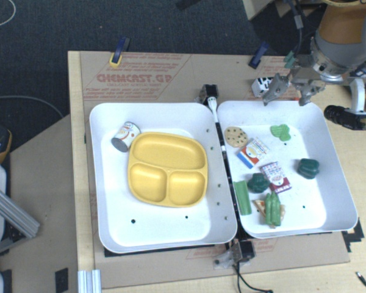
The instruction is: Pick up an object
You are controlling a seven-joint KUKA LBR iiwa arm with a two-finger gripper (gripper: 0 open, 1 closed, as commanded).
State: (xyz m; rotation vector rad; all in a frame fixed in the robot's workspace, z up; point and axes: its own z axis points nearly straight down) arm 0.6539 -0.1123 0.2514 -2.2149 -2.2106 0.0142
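My gripper [289, 94] hangs over the far rim of the right bin [329, 215], its two fingers spread open with nothing between them. Below it in that bin lie a cookie [235, 137], a light green piece [281, 132], a dark green lump [308, 168], a small red, white and blue packet [251, 152], a red snack pack [274, 176], another dark green piece [257, 183], a green stick [242, 197] and a green vegetable toy [272, 208]. The gripper stands apart from all of them.
The left bin [104, 182] holds a yellow divided plate [168, 168] and a small tipped can [125, 136]. A black clamp [210, 94] sits between the bins at the back. Blue clips [118, 52] mark the board's far edge.
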